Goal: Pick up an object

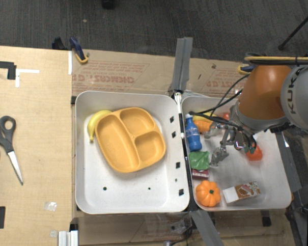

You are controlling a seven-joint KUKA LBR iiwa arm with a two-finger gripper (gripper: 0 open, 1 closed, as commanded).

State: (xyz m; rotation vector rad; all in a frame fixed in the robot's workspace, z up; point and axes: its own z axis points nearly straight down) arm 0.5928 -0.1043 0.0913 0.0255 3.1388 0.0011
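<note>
The right bin [274, 187] holds several small items: a blue bottle [193, 137] and a green object [199, 159] along its left wall, a small dark red box [200, 173] below them, an orange pumpkin [208, 193] at the front left, a printed carton [243, 191] at the front, an orange-red piece [254, 153] at the right and a yellow-orange item [202, 123] at the back. My gripper [220, 151] hangs over the bin's middle, just right of the green object. I see nothing held in it.
The left bin [82, 162] carries a yellow divided plate [130, 139] with a banana [95, 122] against its left side. The arm's orange band [265, 91] covers the right bin's back right. Scissors [8, 141] lie on the bench at far left.
</note>
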